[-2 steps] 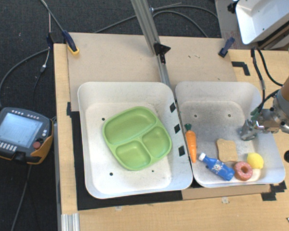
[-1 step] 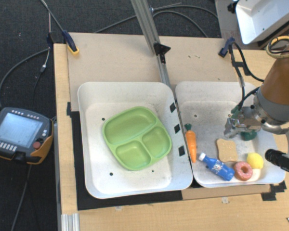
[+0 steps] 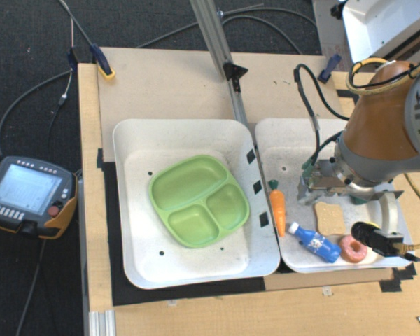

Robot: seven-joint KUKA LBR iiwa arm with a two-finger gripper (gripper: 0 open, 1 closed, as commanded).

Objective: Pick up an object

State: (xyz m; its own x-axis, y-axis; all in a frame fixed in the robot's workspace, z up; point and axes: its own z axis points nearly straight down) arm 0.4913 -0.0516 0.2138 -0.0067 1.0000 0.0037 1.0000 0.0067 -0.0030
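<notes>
Two shallow white bins sit side by side on the table [image 3: 168, 82]. The left bin [image 3: 136, 257] holds one green divided plate [image 3: 198, 200] with three compartments, lying flat near the bin's middle.

The right bin [image 3: 287, 135] holds four loose objects, all in its near half. One orange carrot [image 3: 278, 210] lies just inside the bin's left wall, its green tip pointing away from the camera. One blue bottle [image 3: 317, 244] with a white cap lies on its side toward the near rim, just right of the carrot's lower end. One tan slice of toast [image 3: 330, 219] lies flat beside the bottle, farther from the near rim. One pink doughnut [image 3: 354, 249] rests against the near rim, touching the bottle's right end.

The one arm [image 3: 381, 121] comes in over the right bin's far right side, its orange band and grey wrist covering much of that area. The end effector [image 3: 320, 187] hangs low over the bin just above the toast's far edge; whether it is released or clenched cannot be made out, since the wrist hides the tips, and nothing is seen gripped in it.

Left of the left bin, off the table, lies one handheld pendant [image 3: 28, 196] with a lit screen. One metal post [image 3: 213, 33] rises from behind the bins.
</notes>
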